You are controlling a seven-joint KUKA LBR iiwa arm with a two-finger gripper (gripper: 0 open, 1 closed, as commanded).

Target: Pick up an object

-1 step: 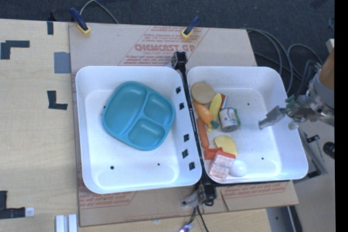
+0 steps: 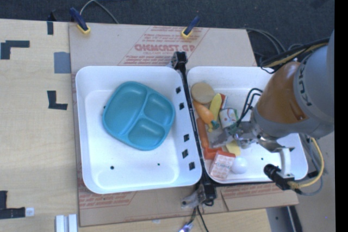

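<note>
The right bin (image 2: 244,74) holds a heap of small things along its left side: a tan round piece (image 2: 202,92), a yellow banana-like piece (image 2: 216,106), an orange carrot-like piece (image 2: 204,113), a small yellow piece (image 2: 233,148), a red and white packet (image 2: 221,165) and a white ball (image 2: 238,165). My gripper (image 2: 229,133) reaches down into this heap from the right, beneath the orange band (image 2: 280,96) of the arm. Its tip sits among the items near the heap's middle, by a grey piece (image 2: 217,138).
The left bin (image 2: 89,117) holds a blue divided plate (image 2: 139,115), tilted slightly. A black divider (image 2: 187,117) runs between the bins. Cables (image 2: 261,98) hang by the wrist. Two blue and yellow clamps (image 2: 79,20) grip the cardboard at the back.
</note>
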